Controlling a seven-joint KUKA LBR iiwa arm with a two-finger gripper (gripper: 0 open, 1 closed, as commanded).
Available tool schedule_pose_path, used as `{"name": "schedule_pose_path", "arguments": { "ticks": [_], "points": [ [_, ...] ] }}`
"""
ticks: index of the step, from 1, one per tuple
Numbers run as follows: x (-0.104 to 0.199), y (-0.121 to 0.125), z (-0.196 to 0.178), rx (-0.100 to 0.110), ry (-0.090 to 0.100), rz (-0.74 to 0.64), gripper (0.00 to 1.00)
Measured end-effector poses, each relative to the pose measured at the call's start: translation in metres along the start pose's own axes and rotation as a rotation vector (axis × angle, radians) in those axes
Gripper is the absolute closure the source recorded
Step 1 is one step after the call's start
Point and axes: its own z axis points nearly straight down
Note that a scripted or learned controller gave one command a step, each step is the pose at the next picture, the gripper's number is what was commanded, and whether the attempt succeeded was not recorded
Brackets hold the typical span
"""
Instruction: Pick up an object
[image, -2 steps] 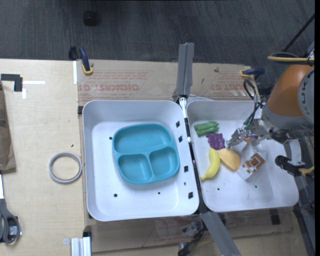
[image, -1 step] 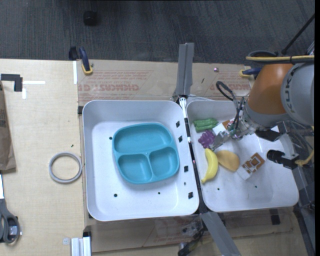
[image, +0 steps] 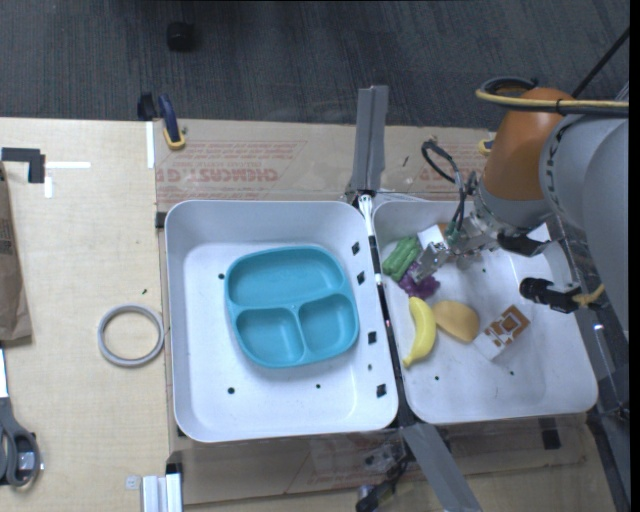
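Two white bins sit side by side on the counter (image: 80, 260), and I'll use the blue divided tray (image: 292, 306) as the reference since it's the biggest thing there. Way off to its left, out on the bare wood, lies a grey ring (image: 131, 334), and further left in the bottom corner there's a pair of scissors (image: 17, 452). The tray itself lies flat in the left bin (image: 190, 370), roughly in the middle. To the right of the tray, across the divider, the right bin (image: 540, 390) has all the small stuff: a green object (image: 401, 256) right by the divider with a purple item (image: 421, 285) just below it, then a banana (image: 421, 331) touching a tan rounded piece (image: 457, 321), and a small brown-and-white thing (image: 505, 328) further right again. The jaws (image: 436, 255) hang over the green and purple bits, up and right of the tray, but honestly I can't tell how far apart they are or whether anything's caught in them. The arm (image: 570, 150) comes in from the far right.
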Motion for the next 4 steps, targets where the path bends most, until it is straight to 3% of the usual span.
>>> {"name": "schedule_pose_path", "arguments": {
  "ticks": [1,2,3,4],
  "points": [
    [0.053,-0.072,-0.100,-0.043,-0.014,0.062,0.00],
    [0.034,-0.047,-0.001,-0.042,-0.020,-0.197,0.00],
    [0.044,-0.095,0.001,-0.039,-0.026,-0.506,0.00],
    [0.043,-0.094,-0.009,-0.043,-0.027,-0.500,1.00]
  ]
}}
